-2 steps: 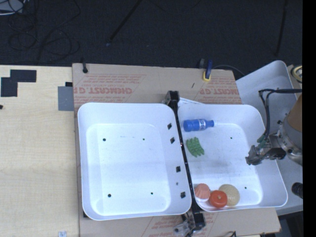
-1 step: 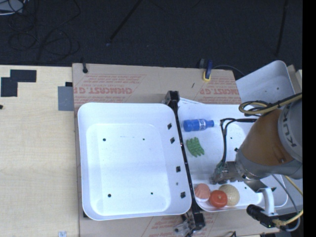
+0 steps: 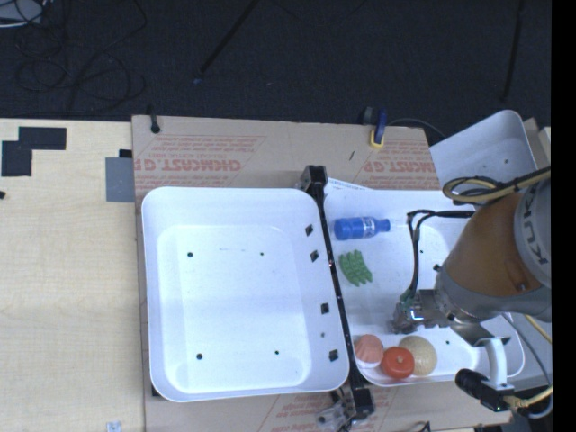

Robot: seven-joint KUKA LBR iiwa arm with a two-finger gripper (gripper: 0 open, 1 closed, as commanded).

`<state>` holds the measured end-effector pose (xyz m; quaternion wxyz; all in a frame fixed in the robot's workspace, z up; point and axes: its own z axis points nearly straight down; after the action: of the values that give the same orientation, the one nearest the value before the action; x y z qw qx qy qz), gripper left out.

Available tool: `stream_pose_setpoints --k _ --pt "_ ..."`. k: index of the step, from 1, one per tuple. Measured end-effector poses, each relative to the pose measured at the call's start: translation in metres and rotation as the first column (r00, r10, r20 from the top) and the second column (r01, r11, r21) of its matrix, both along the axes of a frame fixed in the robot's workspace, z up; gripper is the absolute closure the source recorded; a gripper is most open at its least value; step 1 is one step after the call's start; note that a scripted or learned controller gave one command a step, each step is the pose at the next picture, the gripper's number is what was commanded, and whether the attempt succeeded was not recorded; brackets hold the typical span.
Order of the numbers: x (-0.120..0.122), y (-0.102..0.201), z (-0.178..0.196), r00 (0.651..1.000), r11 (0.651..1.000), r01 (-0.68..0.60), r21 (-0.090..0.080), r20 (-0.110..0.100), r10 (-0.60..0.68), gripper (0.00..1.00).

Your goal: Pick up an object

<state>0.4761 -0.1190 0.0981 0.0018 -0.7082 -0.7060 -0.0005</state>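
The right bin [image 3: 396, 241] holds a blue bottle [image 3: 360, 228] lying on its side near the far edge. A green ridged object [image 3: 355, 267] lies below it. At the near edge sit a pink-and-white round piece [image 3: 368, 349], a red tomato-like ball [image 3: 398, 362] and a tan ball [image 3: 418, 352], close together. My gripper [image 3: 409, 313] hangs low over the right bin, just above the tan ball and right of the green object. The arm's orange band [image 3: 490, 250] covers the bin's right part.
The left bin [image 3: 171, 241] lies beside the right one, a black divider [image 3: 328, 277] between them. Both rest on a cardboard sheet [image 3: 234, 156]. A white curved cover [image 3: 490, 156] stands at the back right. Cables loop near the arm.
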Motion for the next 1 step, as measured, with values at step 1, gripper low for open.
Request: stream_pose_setpoints --k 1 --pt "-0.0004 -0.0005 0.0092 1.000 1.000 0.003 0.001 -0.002 -0.003 1.00"
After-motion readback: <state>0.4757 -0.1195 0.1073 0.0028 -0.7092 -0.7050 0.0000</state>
